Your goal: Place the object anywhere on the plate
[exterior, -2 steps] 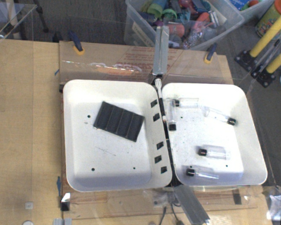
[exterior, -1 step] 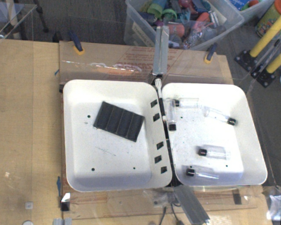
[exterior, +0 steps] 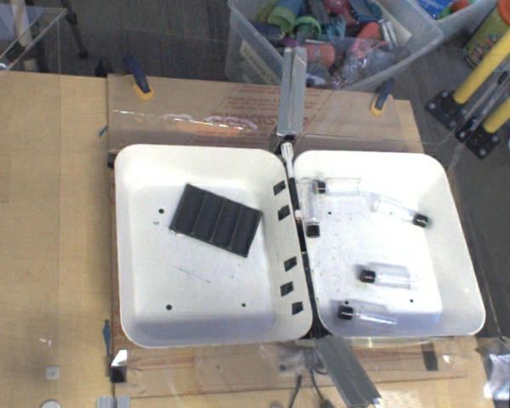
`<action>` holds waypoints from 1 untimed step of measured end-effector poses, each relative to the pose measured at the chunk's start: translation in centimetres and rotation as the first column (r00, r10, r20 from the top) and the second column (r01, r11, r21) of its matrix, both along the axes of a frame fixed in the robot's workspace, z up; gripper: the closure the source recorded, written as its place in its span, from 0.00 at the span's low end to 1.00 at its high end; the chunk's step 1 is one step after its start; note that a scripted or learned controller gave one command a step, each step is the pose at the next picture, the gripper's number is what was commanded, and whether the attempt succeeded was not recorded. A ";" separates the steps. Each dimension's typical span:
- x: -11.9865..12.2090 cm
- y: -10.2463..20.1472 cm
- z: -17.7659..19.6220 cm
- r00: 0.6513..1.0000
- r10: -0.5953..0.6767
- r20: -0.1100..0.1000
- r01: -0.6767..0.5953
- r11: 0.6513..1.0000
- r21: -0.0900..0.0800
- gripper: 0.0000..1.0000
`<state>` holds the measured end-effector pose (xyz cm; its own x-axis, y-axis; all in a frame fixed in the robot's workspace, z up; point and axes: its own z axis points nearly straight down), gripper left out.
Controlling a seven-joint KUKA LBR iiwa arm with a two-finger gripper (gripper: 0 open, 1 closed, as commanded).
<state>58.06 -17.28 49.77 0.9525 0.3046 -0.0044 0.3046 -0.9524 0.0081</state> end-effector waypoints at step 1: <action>-4.6 -5.0 -6.3 0.959 0.284 -0.002 -0.284 0.959 0.013 1.00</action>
<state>53.49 -22.27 43.43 0.8268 0.5626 -0.0023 0.5626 -0.8268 -0.0046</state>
